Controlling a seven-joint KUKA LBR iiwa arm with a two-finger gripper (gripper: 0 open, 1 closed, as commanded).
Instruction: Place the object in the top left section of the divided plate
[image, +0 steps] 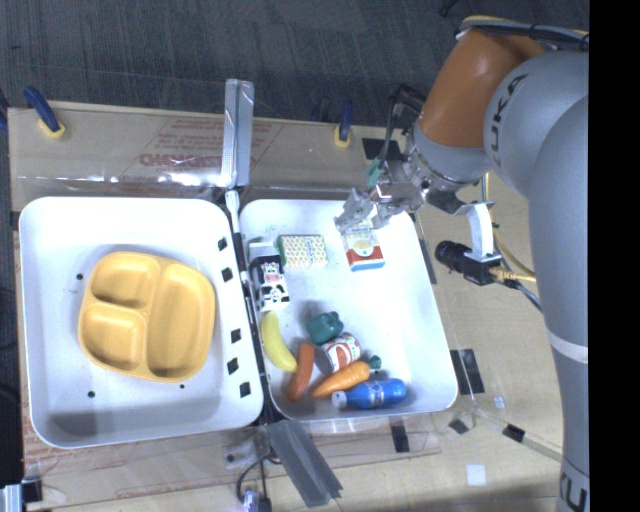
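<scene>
A grey arm (530, 150) with an orange band reaches in from three o'clock over two white bins standing side by side. The left bin (60, 400) holds a yellow divided plate (148, 312), its three sections bare. The right bin (425, 340) holds the rest: at its twelve o'clock end a small red-and-white box (367, 258) lies flat beside a pale speckled packet (302, 250); toward nine o'clock stands a black-and-white carton (268, 282). At six o'clock a banana (276, 342), two carrots (322, 374), a dark green toy (323, 327), a red-and-white can (343, 351) and a blue bottle (375, 394) crowd together, touching one another. The claw (360, 213) hangs right over the red-and-white box at the bin's far edge; whether its jaws stand wide or narrow cannot be told from here.
</scene>
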